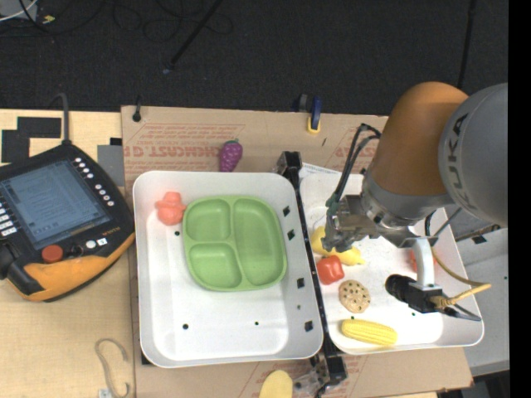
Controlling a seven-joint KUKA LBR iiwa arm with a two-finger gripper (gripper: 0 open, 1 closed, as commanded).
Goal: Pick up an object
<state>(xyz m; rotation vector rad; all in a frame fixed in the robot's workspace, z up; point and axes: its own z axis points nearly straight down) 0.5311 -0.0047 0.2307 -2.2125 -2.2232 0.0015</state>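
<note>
My gripper (335,239) hangs low over the left part of the right bin (465,326), right above a yellow toy (352,258) whose other end pokes out at the bin's left wall. A red pepper-like toy (330,269) lies just below the gripper. Further toward the front lie a brown spotted cookie (354,295) and a yellow corn cob (369,332). A small orange-red piece (411,260) peeks out to the right, partly hidden by the arm.
The left bin (166,322) holds a green divided plate (235,243) and a pink-orange toy (169,208) at its back left. Purple grapes (231,154) lie behind the bins, a yellow item (276,384) in front. A teach pendant (58,214) sits at far left.
</note>
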